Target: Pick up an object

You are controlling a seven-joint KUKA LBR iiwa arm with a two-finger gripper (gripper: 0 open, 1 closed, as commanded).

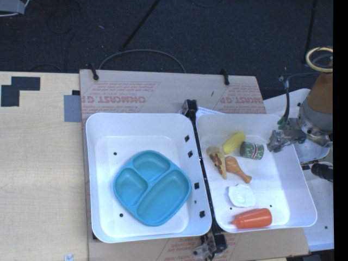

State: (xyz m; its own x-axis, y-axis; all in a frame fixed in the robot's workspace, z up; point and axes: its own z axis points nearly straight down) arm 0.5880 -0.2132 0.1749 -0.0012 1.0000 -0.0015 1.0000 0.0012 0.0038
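Camera view, looking down at a slant on two white bins. In the right bin [304, 200]: yellow piece [234, 142], small green can [252, 150] on its side just beside it, drumstick [237, 168], brownish toy [217, 161] touching the drumstick, white disc [241, 195], orange carrot [252, 218] near the front wall. In the left bin [98, 145]: only a blue tray [151, 187].

Probably all light, hard plastic toys; smooth, so likely slippery. Can: round, apt to roll; best taken across its body. Carrot: well apart from the rest, easy across its middle. Drumstick: thin at the bone end, better held at the thick part. Disc: flat, hard to get under.

Gripper [278, 140] at the right bin's far right edge, just beside the can, apparently low. Nothing seen between it and any toy; how far open, cannot tell. Arm coming in from the right.
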